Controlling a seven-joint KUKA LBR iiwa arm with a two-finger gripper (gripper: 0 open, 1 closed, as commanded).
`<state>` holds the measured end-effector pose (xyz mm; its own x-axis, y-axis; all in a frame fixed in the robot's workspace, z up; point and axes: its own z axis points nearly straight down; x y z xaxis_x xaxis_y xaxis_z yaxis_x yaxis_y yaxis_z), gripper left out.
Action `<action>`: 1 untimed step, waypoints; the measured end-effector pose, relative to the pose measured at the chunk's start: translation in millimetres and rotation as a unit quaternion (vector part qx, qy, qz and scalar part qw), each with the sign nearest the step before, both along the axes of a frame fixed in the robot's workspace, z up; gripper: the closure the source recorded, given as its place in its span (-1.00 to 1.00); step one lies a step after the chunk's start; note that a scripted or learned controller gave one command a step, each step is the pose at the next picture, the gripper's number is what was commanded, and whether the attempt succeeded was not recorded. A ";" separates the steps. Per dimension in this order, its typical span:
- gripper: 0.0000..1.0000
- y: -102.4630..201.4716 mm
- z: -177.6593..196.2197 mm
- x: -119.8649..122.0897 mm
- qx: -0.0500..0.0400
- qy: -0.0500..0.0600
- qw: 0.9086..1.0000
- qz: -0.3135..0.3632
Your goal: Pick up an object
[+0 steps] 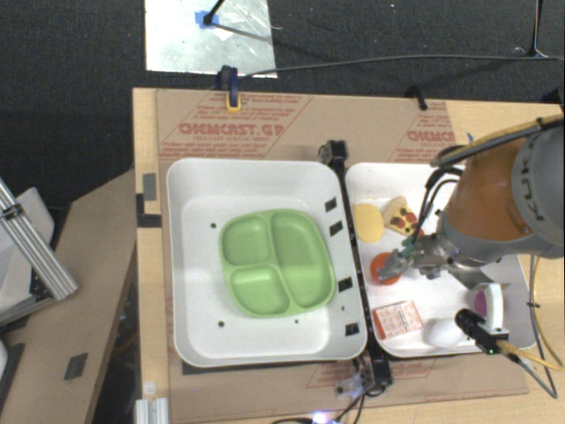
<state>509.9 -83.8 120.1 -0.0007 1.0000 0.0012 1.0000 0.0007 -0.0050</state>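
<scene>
Far left we have a ribbed aluminium rail (33, 253) off the bench, then the brown cardboard sheet with red lettering (231, 129) under both bins. We log the left white shallow bin (190, 203) holding one thing: a light green plastic plate with three compartments (276, 263), lying flat and roughly centred, slightly rotated. Small black clips (336, 229) run along the wall between the bins. In the right white shallow bin (385, 182), upper left part, sits a yellow rounded lemon-like object (368, 223), with a pale yellow wedge with red spots (400, 213) touching or just beside it on its right. Below those lies the red-orange round object (382, 270), the task's thing as we read it, near the bin's left wall at mid-height. The gripper (395, 263) is right at this object, over its right side; we cannot tell whether it is apart, together or clamped on anything, and contact is unclear. Near the bin's front edge lies a red and white flat packet (397, 319), and just to its right a white egg-shaped object (441, 332). Further right a purple object (481, 300) peeks out, partly hidden, shape unclear. The grey arm with orange band (490, 197) covers the bin's right part, coming in from the right.
</scene>
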 end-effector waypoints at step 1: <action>1.00 -0.5 13.9 2.5 -0.001 -0.004 1.000 0.001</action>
